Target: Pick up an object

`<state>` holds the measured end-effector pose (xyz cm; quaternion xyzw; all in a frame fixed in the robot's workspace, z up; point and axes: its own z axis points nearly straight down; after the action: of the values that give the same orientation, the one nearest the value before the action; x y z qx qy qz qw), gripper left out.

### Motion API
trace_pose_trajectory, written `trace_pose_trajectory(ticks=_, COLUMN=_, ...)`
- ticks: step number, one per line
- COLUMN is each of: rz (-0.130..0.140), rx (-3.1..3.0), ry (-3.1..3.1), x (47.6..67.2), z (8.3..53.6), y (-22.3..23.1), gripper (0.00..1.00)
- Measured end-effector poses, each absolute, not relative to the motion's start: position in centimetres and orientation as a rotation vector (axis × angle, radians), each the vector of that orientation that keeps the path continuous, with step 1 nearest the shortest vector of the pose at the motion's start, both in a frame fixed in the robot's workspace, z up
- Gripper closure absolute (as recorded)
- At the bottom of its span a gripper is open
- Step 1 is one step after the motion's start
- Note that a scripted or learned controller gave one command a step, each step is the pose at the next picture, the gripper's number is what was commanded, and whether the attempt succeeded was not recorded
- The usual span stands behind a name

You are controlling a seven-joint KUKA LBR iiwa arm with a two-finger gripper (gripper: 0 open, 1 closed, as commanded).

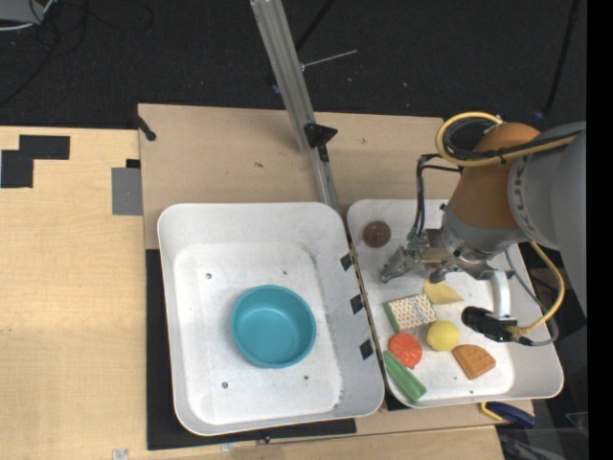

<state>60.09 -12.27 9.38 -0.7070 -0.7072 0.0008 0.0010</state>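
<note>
In the left bin (pixel 192 247) sat a teal bowl (pixel 274 326), well away from the arm. Over the right bin (pixel 536 377), the gripper (pixel 407 264) hung low; how wide it stood I cannot tell. A checkered block (pixel 412 310) lay just below it, toward the camera.

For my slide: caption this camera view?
Grey arm's gripper hovers over right white bin of toy food; teal bowl sits left.

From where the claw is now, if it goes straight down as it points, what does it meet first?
Probably the bare floor of the right bin, left of the pale yellow wedge and above the patterned block. The claw hangs there, but depth from this slanted view is unclear.
</note>
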Motion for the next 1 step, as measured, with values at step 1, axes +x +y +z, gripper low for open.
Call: trace_pose_trajectory(ticks=1, rz=0.001, rx=-2.223, ry=-2.220, x=60.13, z=10.52, y=-12.35, gripper=1.00)
